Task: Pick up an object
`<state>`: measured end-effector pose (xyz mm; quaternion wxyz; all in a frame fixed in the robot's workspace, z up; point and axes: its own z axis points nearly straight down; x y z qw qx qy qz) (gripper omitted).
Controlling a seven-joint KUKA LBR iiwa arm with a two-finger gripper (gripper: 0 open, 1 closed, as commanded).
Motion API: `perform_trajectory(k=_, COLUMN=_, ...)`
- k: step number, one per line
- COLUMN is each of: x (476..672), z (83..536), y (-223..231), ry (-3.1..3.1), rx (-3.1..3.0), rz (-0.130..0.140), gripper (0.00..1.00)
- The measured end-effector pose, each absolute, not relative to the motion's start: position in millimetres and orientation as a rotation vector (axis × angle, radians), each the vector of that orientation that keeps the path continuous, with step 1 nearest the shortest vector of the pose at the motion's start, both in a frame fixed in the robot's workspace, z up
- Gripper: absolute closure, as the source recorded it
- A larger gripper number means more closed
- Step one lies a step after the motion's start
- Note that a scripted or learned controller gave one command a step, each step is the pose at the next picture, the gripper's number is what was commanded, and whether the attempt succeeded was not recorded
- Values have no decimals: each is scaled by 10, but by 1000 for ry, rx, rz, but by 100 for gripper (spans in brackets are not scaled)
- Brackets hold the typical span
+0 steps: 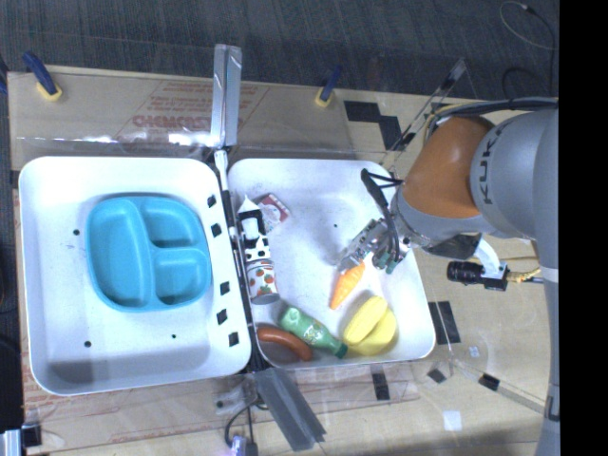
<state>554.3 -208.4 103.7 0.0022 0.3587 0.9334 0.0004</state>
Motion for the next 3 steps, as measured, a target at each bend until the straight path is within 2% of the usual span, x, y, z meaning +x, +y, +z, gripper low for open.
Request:
perform_trajectory(k=1, x=5543, z=1037, y=-2084, ry=2929, rx=1126, rz=1, gripper=0)
perform_trajectory(k=2, x=4941, z=916, y=-1772, ry=2954, rx=1073, rz=0, gripper=0)
perform_trajectory(k=3, x=4951, z=1020, y=-1767, ry=2956, rx=1065, rz=1, gripper=100)
